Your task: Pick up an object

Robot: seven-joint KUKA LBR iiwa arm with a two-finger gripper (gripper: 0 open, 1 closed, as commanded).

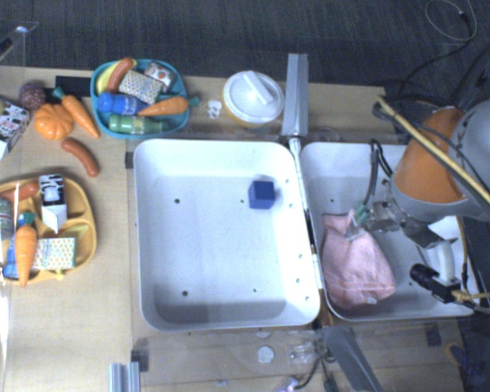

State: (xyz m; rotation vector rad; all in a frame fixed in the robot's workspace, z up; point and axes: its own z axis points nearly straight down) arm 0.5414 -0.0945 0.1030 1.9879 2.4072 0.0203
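Two shallow white bins sit side by side on a wooden tabletop [106,317], seen from above at a slant. The grey arm [441,178], with its orange band, reaches into the right bin [339,166]. Its end effector [364,219] is low over the upper edge of a crumpled pink cloth [355,261], which lies in the bin just below and beside it. Whether the end effector touches the cloth, and whether it is spread wide or closed, cannot be told from this angle.

A small blue cube [262,193] rests alone in the left bin [180,251], well away from the end effector, across the divider between the bins. Toy food in a blue bowl [139,98] and on a yellow plate [41,231] lies farther off still, beyond the bins.

The step in hand appears to be the descent onto the pink cloth, the nearest object. The next move likely calls for closing on a fold of the soft fabric and lifting straight up; a loose pinch could let it slip free.
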